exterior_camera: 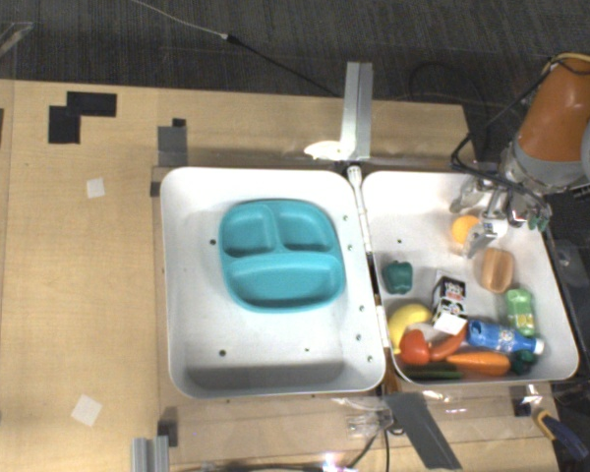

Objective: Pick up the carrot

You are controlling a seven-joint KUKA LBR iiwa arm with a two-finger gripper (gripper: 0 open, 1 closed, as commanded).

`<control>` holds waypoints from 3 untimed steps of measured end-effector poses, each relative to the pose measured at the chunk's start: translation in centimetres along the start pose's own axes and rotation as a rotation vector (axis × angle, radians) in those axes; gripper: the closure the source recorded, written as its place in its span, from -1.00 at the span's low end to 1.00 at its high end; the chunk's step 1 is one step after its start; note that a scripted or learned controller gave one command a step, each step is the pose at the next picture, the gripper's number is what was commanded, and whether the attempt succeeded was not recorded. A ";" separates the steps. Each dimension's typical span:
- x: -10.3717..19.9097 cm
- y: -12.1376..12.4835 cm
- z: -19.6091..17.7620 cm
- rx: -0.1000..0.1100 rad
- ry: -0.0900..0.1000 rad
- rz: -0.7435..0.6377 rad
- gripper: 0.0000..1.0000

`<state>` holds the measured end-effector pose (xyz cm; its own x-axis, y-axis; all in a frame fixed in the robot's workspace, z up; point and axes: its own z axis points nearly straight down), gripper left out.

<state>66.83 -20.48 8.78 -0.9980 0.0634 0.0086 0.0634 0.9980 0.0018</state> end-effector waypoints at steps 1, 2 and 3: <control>2.0 3.3 0.0 0.001 -0.019 0.001 -1.00; 0.7 2.0 0.1 -0.001 -0.003 0.176 -1.00; 0.4 2.1 -1.4 -0.001 -0.015 0.173 1.00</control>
<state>66.57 -18.32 10.16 -0.9722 0.2339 -0.0059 0.2339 0.9723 0.0023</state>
